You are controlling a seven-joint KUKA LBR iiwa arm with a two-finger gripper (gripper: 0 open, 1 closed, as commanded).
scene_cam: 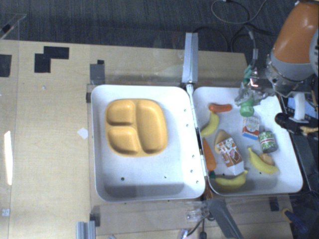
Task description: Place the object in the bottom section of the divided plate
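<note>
Two shallow white bins sit side by side on a pale wooden bench; the left bin (144, 183) holds a yellow divided plate (136, 127) with three compartments. The right bin (289, 180) contains three bananas (262, 163), a carrot (209, 154), a sausage (220, 107), a carton (228, 150), and a can (267, 141). At its upper edge the gripper (247, 99) hangs above a small green object (246, 108); its grasp state cannot be told.

The divided plate (136, 126) lies in the left bin (149, 183), toward its upper left, while the right bin (294, 178) holds a carton (228, 151) at centre, a can (267, 141) to its right and bananas (230, 180) along the bottom.
</note>
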